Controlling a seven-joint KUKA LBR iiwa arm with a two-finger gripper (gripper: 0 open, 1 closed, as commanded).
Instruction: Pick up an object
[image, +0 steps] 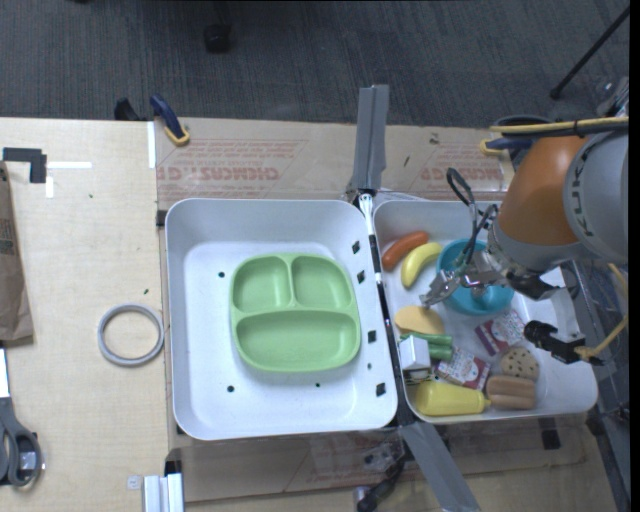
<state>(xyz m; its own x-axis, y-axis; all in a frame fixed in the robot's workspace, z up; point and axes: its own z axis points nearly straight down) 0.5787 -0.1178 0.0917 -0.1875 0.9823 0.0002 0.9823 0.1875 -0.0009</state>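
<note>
Dark grey carpet runs behind a pale wood bench (80, 260) carrying two shallow white bins side by side. Left bin (190, 330) holds a green divided plate (295, 312), lying flat near its centre. Right bin (575, 395) holds the clutter: a yellow banana (418, 262) just beside an orange-red sausage-shaped piece (402, 246), a blue bowl (478, 290), a flat yellow wedge (418, 320), a yellow block (447, 399) touching a tan bread-like roll (511, 392), a brown cookie (518, 362) and some small printed packets (462, 370).

Arm enters from the right, orange band above the wrist, reaching down into the right bin. Tool (445, 288) sits at the blue bowl's left rim, metal fingers pointing toward the banana and wedge. Finger spread: cannot tell, the tips merge with the bowl. Nothing visibly between the fingers.

On the bench left of the bins: a grey ring (130, 333).
</note>
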